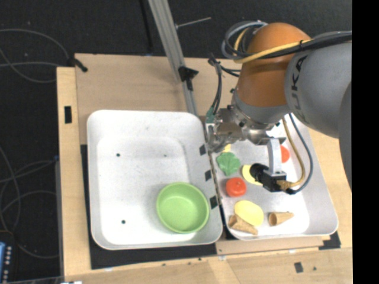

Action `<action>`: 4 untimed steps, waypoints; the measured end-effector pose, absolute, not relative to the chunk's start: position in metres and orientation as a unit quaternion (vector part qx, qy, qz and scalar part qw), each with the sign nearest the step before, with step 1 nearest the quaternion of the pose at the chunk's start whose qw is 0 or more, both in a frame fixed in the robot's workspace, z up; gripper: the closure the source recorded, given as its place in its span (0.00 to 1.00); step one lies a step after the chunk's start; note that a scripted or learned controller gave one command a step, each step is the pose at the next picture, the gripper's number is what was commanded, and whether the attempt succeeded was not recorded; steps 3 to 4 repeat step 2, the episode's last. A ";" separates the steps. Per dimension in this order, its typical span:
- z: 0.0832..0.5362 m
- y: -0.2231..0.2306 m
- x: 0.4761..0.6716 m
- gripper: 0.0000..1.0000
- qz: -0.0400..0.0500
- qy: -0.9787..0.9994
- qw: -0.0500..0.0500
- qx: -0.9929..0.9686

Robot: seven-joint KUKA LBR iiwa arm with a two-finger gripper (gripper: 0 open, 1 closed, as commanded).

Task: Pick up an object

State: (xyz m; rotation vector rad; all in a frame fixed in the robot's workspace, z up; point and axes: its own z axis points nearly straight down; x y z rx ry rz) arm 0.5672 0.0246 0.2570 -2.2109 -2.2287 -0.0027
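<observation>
Wooden table (130, 81) bears two white bins | left bin (142, 135): green bowl (182, 207) | right bin (320, 218): green toy (228, 162), red piece (236, 187), yellow piece (249, 212), cones | arm's jaws above right bin, opening cannot tell

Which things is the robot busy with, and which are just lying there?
For the job: pincer, green leafy toy, red toy, yellow toy, two cone toys, right bin.

Lying about: green bowl, left bin, metal pole.

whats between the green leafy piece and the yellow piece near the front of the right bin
In the camera view, a red-orange round piece lies between the green leafy piece and the yellow piece.
</observation>
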 end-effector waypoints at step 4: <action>0.259 0.072 0.542 0.00 -0.001 -0.708 0.001 -0.706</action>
